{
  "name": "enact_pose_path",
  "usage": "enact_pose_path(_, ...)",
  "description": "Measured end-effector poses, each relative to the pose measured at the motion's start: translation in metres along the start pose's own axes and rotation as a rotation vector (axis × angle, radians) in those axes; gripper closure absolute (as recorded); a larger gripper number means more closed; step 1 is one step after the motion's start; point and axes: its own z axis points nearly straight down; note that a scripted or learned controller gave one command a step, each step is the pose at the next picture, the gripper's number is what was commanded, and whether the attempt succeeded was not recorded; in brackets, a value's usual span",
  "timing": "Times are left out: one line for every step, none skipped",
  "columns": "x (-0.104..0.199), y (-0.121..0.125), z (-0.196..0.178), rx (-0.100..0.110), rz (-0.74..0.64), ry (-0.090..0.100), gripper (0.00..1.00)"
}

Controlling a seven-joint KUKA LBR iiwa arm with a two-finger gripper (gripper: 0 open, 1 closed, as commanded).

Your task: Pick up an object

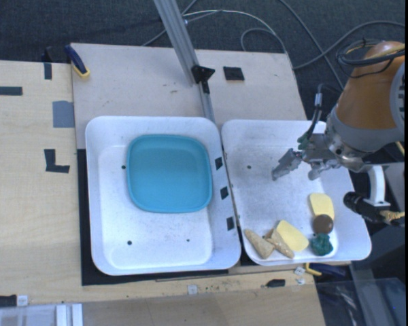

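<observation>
Yellow block [321, 204] lies in right bin [258, 141], near brown ball [322, 223] and teal piece [321, 245]. Gripper [298, 166] hovers up-left of block, fingers spread, nothing between. We judge: centre over block, descend straight, avoid ball.

Right bin [258, 148], near corner: five small objects clustered. Yellow block [321, 204] lies flat by the right wall. Brown round piece [322, 223] touches its near end; teal lump [321, 244] sits just below that. Yellow wedge [290, 236] lies to their left, overlapping a tan bread-like piece [260, 244].
</observation>
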Motion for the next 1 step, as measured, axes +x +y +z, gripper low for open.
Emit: enact_pose_path(-0.0090,-0.0050,0.0547,0.001,0.001,0.000,0.00)
